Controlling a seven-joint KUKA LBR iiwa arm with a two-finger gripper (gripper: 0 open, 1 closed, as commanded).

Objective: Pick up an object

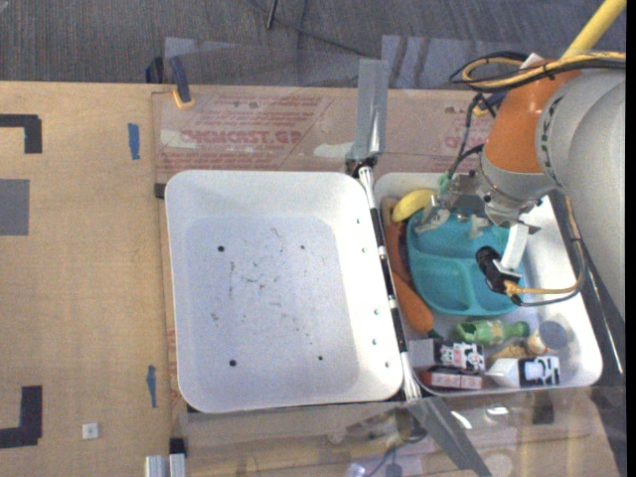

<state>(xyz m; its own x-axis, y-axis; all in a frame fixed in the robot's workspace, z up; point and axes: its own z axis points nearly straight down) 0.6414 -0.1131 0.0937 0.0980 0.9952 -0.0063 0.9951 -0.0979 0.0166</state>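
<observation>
White plastic forms both shallow bins. Nearest the camera, along the front wall of the right-hand white bin [586, 361], small items are packed edge to edge: a black-and-white printed carton [459, 356], a second white box with black marking [538, 370], a green object [484, 330] and a grey round cap [555, 336]. Little free floor remains at this edge. Behind them, a teal moulded plastic compartment tray [449, 264] occupies the bin centre, with a long orange carrot-shaped piece [409, 291] lying against the tray's left rim, close to the divider between the bins. A yellow banana-shaped piece [411, 204] rests at the far left corner. The grey two-finger gripper [463, 210] sits at the tray's far edge; whether its fingers are apart or together cannot be determined, and no item is seen between them. The left-hand white bin [189, 217] offers a wide bare floor with scattered dark specks.
</observation>
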